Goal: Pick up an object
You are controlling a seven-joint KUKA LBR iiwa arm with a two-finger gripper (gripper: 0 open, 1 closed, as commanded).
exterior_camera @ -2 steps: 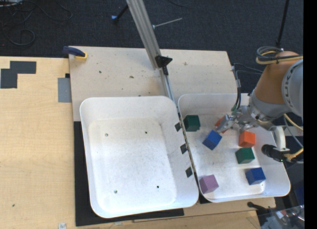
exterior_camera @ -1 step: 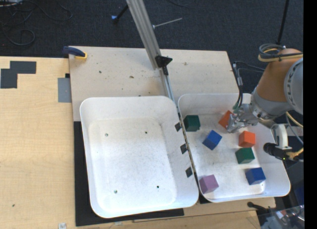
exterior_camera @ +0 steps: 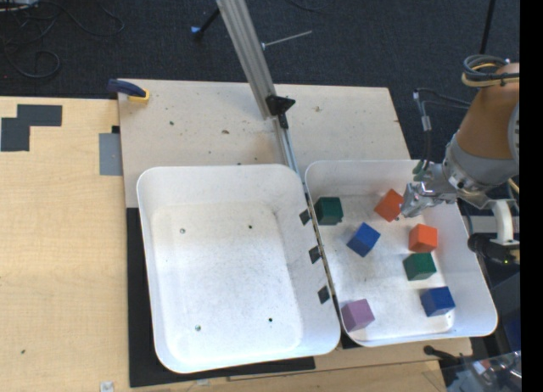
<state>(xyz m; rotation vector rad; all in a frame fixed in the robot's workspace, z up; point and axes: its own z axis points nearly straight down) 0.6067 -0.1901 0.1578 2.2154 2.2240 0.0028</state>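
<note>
Two white bins [exterior_camera: 221,180]; seven blocks [exterior_camera: 363,238]: two orange, two blue, two green, one purple.

Robotics lab: floor cables [exterior_camera: 34,8], aluminium camera mast [exterior_camera: 248,47].

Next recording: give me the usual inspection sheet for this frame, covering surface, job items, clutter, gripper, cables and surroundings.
Surface: bench bearing a left bin and a right bin, side by side.
Job's things: all in the right bin: orange block by gripper, second orange block, green block near divider, second green block, blue block in the middle, second blue block, purple block.
Clutter: blue-handled clamp at the bench's far left corner.
Gripper: gripper low over the right bin, beside the first orange block; grasp cannot be judged.
Cables: black cables on the dark floor.
Surroundings: slanted aluminium post; wooden table at left.
</note>
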